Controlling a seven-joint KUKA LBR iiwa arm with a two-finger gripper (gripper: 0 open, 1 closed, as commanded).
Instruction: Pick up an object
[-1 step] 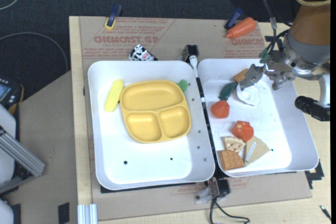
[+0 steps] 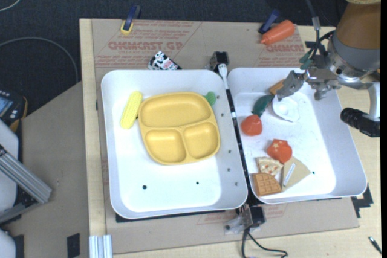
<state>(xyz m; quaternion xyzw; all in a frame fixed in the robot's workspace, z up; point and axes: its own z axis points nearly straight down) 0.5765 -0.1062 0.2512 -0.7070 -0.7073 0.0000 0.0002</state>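
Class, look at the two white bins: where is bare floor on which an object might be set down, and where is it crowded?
Left bin: a bare strip runs along the near edge, below the yellow divided tray. Right bin: the right-hand part is bare. Crowded: the right bin's near left corner, with the crackers and red tomato, and under the gripper.

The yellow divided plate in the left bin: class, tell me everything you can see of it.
The yellow divided plate looks like smooth moulded plastic, with rounded corners and three compartments: one wide one at the far side, two smaller ones nearer the camera. It lies flat, right way up, slightly turned, in the left bin. A yellow corn cob lies against its left edge, and a small green piece sits at its far right corner.
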